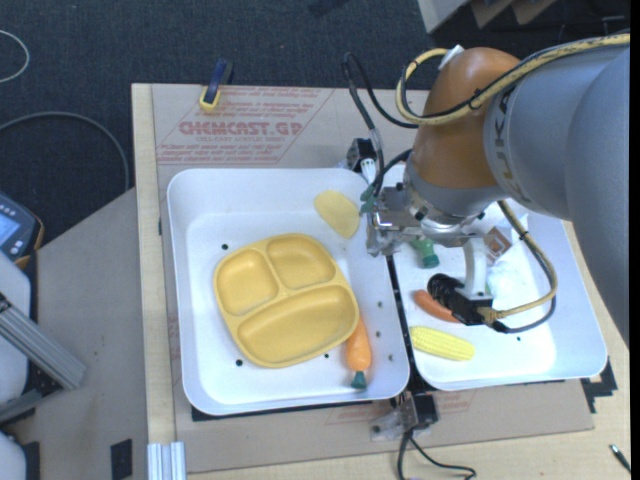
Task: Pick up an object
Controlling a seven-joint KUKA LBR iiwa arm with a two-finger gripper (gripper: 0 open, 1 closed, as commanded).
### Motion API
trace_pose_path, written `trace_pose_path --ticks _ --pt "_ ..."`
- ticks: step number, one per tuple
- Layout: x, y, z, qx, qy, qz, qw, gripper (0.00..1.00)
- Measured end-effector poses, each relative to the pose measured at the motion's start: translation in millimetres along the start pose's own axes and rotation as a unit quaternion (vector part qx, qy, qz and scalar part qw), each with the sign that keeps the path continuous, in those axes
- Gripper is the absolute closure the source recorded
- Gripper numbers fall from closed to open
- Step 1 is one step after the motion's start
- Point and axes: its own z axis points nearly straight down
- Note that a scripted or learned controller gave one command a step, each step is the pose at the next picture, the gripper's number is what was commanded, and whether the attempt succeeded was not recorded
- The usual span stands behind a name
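- Camera view: gripper point(400, 236) hangs at the ridge between the 2 bins; I cannot tell its state.
- Corn cob point(442, 343) lies in the right bin point(575, 298); likely light, stiff, bumpy plastic, best pinched across its middle.
- Carrot point(358, 347) beside the glossy yellow tray point(285, 298) looks smooth, tapered, probably slippery.

Yellow tray point(285, 298) and carrot point(358, 349) share left bin point(190, 268).

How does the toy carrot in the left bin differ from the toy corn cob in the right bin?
The carrot is orange with a green tip; the corn cob is yellow. The carrot lies nearly lengthwise beside the yellow divided plate; the corn cob lies crosswise, apart from it. Both are elongated toy foods resting in white bins.
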Motion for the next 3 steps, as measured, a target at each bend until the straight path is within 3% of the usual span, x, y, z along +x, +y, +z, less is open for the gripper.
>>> trace_pose_path --ticks 1,2,3 --pt "25 -65 -110 -0.004 0.0 0.002 1.0 1.0" --pt "23 -73 -171 -0.006 -0.001 0.003 1.0 1.0" --pt "9 -79 -360 -0.013 0.0 0.004 0.9999 1.0"
